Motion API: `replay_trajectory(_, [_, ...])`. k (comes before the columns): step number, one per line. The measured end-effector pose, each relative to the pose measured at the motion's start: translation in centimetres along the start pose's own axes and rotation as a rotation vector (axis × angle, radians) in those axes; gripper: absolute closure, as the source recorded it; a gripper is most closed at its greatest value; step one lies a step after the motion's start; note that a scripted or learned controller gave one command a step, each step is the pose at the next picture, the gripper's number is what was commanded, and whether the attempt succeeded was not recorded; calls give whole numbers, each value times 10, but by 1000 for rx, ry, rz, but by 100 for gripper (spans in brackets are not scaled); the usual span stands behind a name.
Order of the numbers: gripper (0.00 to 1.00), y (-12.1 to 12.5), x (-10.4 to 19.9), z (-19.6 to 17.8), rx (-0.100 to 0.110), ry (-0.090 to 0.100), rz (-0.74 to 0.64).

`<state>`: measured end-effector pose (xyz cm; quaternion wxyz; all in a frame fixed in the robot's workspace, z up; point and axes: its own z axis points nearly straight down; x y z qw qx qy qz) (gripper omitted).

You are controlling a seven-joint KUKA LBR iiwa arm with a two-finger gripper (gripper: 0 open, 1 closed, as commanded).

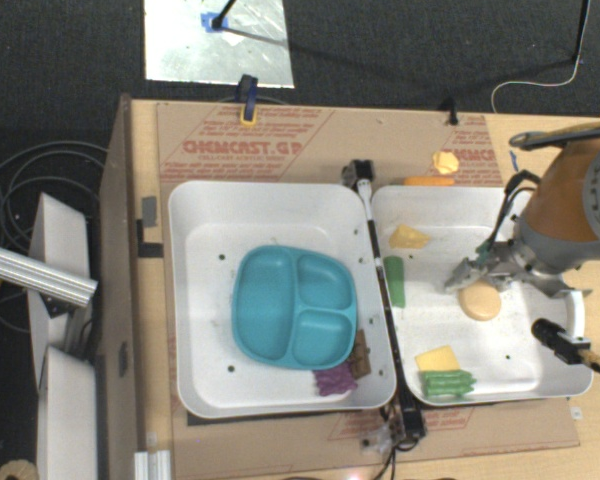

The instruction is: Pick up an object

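Meanwhile, left bin (195,268) holds a teal tray (293,307); hand (475,276) grip can't be told.

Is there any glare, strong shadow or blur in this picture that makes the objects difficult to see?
In the camera view, light is even and shadows soft; the metal sheet above the bench glares brightly; the gripper beside the tan round object looks slightly blurred, while the blue tray is sharp.

So there's this pale tan roundish lump (481,302) lying flat on the floor of the right bin (500,203), roughly mid-bin toward its right side.
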<state>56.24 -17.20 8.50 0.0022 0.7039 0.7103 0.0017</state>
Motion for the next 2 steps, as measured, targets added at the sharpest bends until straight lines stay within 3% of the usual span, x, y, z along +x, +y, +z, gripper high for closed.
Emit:
replay_trajectory(1, [100,-2,-3,-11,0,0,4])
replay_trajectory(2, [100,-18,94,-103,-1,3,-3])
